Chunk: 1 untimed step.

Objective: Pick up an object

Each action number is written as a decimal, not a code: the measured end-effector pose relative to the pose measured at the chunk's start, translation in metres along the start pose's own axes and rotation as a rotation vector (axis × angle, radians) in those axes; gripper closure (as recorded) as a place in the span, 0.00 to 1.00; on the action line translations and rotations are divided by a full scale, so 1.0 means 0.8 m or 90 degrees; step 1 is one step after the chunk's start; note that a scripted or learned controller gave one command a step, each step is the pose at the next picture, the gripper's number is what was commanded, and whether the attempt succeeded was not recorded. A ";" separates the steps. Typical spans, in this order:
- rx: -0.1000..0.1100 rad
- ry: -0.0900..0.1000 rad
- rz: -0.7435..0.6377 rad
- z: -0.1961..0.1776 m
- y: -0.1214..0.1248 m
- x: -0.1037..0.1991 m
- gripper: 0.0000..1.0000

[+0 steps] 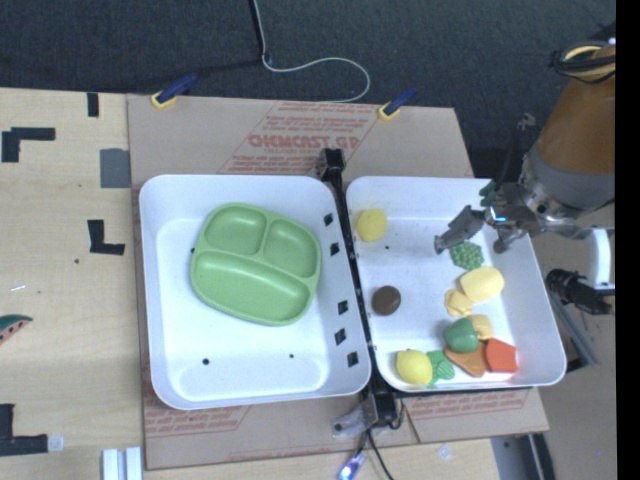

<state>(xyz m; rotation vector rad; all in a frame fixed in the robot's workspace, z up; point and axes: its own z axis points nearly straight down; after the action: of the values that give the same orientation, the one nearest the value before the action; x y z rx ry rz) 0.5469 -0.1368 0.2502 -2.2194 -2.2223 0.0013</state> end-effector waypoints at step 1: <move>-0.004 0.003 -0.008 -0.103 -0.067 0.135 0.00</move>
<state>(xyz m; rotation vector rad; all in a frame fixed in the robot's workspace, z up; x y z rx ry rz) 0.4931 -0.0288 0.3325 -2.2074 -2.2367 -0.0106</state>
